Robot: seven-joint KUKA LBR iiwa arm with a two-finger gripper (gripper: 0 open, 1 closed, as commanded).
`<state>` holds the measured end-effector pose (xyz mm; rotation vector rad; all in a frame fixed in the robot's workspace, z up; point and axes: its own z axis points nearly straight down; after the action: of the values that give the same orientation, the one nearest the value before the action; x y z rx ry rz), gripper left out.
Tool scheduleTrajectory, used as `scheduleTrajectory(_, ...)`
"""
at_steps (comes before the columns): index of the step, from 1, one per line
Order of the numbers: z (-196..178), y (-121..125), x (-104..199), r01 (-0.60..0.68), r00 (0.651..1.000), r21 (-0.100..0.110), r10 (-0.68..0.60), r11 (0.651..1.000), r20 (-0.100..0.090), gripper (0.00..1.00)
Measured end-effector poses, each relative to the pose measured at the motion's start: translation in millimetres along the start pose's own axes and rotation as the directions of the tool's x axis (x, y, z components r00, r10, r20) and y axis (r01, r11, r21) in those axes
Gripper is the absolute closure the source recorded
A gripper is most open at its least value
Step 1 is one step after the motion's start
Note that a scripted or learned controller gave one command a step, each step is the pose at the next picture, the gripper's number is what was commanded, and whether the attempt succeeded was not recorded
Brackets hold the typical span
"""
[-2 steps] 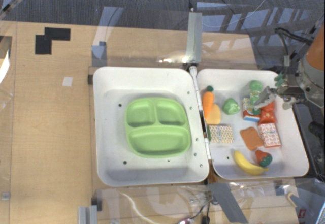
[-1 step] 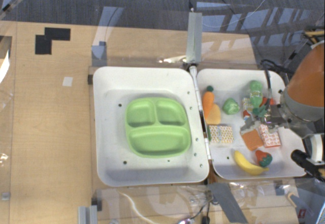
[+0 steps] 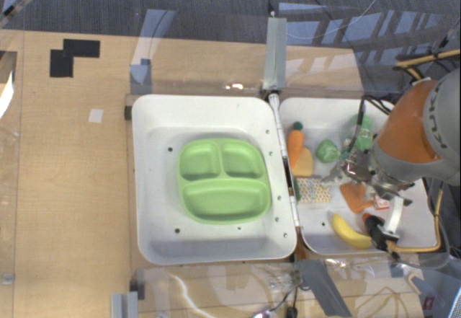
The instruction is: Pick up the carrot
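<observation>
The carrot (image 3: 295, 141) lies at the right bin's (image 3: 430, 240) far left, beside the divider. The hand (image 3: 354, 165) hovers right of it, apart; whether it's spread or closed, I cannot tell.

1. The arm (image 3: 421, 133) runs off the right edge, so its upper links are cut away; its bulk hides part of the right bin (image 3: 315, 237).
2. The gripper (image 3: 358, 164) is a blurred cluster under the wrist; its parts cannot be made out.
3. An orange piece (image 3: 354, 197) lies partly beneath the wrist; its shape cannot be told.
4. A green item (image 3: 364, 129) is half covered by the arm; too small to name.
</observation>
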<state>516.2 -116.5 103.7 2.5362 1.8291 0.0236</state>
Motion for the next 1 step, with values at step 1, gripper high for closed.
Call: scheduleTrajectory(1, 14.2, 20.6, -35.3, 0.156, 0.988, 0.007, -0.156, 0.988, -0.003, 0.0)
